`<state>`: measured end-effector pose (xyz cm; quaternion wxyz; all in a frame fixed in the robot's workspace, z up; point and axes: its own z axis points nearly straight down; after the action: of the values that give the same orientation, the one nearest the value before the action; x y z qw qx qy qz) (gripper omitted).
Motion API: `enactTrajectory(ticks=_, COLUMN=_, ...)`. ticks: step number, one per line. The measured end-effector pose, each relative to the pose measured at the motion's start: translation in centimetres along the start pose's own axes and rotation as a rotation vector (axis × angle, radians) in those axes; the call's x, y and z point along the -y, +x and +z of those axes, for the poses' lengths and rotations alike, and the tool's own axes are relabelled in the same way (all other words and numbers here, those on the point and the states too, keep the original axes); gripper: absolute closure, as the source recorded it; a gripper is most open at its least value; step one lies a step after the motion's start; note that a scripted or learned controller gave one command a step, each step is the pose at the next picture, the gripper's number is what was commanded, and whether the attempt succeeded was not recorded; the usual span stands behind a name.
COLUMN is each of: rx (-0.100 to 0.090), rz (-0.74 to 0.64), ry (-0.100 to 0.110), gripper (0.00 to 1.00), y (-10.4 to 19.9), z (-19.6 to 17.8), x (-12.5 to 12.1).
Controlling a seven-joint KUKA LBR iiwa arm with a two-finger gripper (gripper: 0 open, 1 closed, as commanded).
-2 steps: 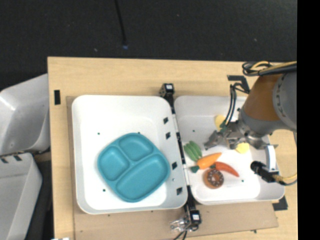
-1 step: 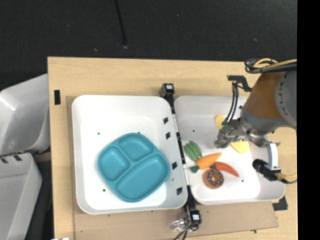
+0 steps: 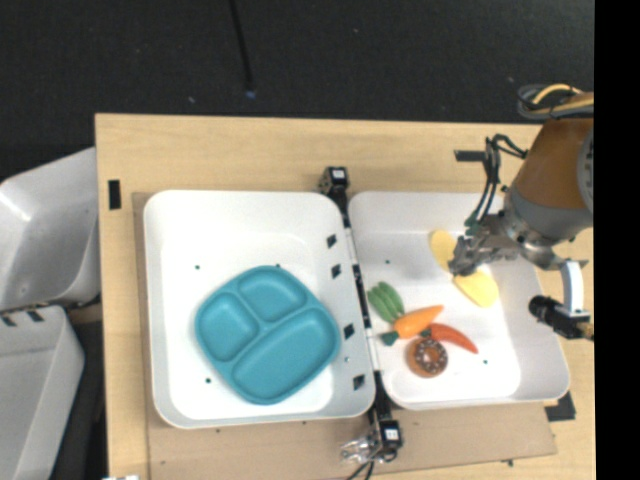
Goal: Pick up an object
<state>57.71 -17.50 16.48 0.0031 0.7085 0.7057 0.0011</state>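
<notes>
Gripper low in right white bin, over yellow plastic pieces; finger state impossible to tell. Orange carrot and brown doughnut lie nearby.

toys crowd right bin's middle, corners open

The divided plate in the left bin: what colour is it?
Teal blue all over, seen in the camera view: divided plate.

My arm is grey, with a wide orange band above the wrist. Thin black cables run along it. My gripper is small, made of dark grey metal.
</notes>
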Motion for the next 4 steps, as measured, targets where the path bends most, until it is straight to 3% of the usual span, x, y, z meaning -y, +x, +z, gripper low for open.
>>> enactTrajectory(ticks=1, rx=-0.001, rz=-0.006, ry=0.000, gripper=1.00, y=0.4, z=-5.9, x=0.5)
enactTrajectory(ticks=2, rx=-0.002, rz=-0.007, ry=0.004, gripper=1.00, y=0.4, z=-6.1, x=0.5)
enactTrajectory(ticks=4, rx=-0.003, rz=-0.011, ry=0.003, gripper=1.00, y=9.9, z=-5.6, x=-2.3)
